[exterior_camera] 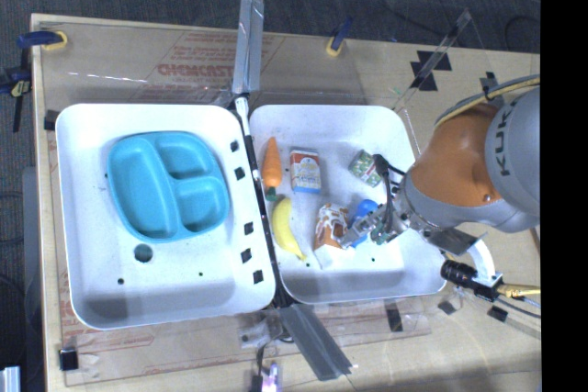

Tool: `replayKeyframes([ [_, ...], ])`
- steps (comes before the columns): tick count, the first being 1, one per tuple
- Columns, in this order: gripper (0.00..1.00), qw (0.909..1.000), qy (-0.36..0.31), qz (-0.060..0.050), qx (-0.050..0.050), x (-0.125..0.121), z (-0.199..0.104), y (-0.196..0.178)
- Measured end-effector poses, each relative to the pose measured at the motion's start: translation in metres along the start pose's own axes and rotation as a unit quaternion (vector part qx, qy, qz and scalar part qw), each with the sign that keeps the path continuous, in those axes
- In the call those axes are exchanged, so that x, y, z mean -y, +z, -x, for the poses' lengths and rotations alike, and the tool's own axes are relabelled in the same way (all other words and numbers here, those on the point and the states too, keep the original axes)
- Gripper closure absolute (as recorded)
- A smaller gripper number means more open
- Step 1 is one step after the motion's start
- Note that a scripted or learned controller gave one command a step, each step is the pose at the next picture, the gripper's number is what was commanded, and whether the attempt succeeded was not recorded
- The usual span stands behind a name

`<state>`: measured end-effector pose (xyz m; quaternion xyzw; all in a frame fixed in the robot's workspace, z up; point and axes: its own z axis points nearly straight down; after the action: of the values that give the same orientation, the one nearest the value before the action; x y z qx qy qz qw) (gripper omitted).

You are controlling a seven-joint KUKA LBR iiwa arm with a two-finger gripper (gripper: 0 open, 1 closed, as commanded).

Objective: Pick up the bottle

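Hand [384, 225] sits low in the right bin [395, 126], its grip impossible to read; the bottle [366, 218] lies touching it, and the crowding snack packet [331, 228] could get snagged instead.

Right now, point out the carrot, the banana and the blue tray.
carrot [272, 162]: camera view, middle of its orange body.
banana [288, 229]: camera view, middle of its yellow curve.
blue tray [138, 179]: camera view, floor of its largest compartment, in the left bin.
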<state>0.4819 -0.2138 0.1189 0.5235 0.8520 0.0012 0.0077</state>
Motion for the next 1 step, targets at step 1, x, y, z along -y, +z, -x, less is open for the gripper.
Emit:
replayKeyframes([
  [1,1.00,0.9898,0.142,-0.007,-0.005,-0.0268,-0.0068,-0.1304],
])
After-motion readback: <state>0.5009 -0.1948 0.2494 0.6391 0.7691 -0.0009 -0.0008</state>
